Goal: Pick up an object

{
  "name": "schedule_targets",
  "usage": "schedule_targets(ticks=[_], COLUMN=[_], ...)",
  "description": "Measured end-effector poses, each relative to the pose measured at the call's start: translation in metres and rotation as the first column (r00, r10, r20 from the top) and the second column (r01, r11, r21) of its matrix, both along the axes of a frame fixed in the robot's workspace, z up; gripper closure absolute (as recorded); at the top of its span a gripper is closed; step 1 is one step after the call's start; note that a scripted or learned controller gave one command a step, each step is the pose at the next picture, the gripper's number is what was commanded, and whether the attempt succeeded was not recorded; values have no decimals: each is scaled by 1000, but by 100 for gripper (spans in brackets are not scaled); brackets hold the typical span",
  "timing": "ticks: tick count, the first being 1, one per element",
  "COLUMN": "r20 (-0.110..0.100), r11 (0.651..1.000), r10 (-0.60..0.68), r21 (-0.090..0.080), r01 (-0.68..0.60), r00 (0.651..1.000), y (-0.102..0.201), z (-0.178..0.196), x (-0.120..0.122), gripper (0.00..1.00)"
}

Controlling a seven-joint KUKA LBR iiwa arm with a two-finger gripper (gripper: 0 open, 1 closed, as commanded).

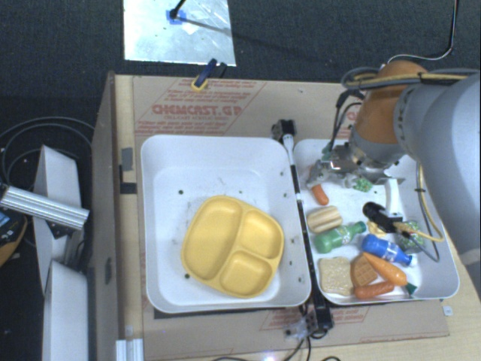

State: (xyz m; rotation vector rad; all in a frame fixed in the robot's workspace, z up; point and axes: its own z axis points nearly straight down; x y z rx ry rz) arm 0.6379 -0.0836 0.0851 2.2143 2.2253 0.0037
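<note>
Nearest you, the right bin (443, 284) holds toy food: 2 carrots, crackers, a blue bottle (385, 250), a green bottle (337, 238). In the left bin (161, 201) sits a yellow tray (233, 244). Further back, the tool (342, 168) hovers by a small orange piece (321, 194); can't tell its state.

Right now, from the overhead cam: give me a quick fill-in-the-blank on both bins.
1. The yellow tray lies in the ____ bin.
2. The yellow tray has ____ compartments.
3. The green bottle lies in the ____ bin.
4. The gripper hovers over the right bin's ____ end.

Missing words: left; three; right; far
</note>
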Motion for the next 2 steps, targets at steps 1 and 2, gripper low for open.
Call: schedule_targets(ticks=[1, 2], r20=[3, 1], r11=[1000, 1000], r10=[2, 1], r21=[0, 1], r01=[-2, -1], r00=[1000, 1000], y=[0, 55], z=[11, 101], x=[1, -29], gripper=[100, 100])
